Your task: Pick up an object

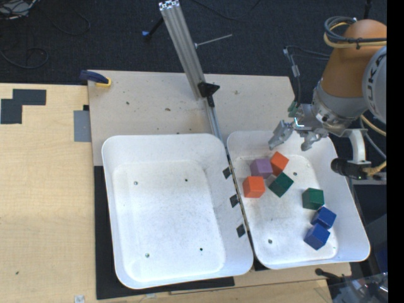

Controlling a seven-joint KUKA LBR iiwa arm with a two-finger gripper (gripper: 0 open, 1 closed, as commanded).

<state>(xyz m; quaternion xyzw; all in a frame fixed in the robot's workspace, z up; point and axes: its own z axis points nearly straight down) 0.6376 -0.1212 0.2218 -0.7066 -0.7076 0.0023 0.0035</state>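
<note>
A wooden surface carries two shallow white bins side by side, seen from above at a slant. The left bin sits at about 8 o'clock in the view. A slanted aluminium rail rises from the gap between the bins toward 12 o'clock, and a small blue-and-yellow clamp rests at the surface's far left corner, near 10 o'clock.

The right bin holds seven blocks. From its left: an orange cube lies nearest the divider, with a purple block just beside it at its 1 o'clock. A second orange block touches the purple one on its right, and a dark green block sits just below that pair, tilted. Farther toward 4 o'clock lies another green cube, and beyond it two blue cubes sit close together near the bin's right rim.

The grey arm, with its orange band, enters from 3 o'clock. Its gripper hangs over the far end of the right bin, at 1 o'clock from the block cluster, fingers spread wide with nothing between them, just above the second orange block but apart from it.
</note>
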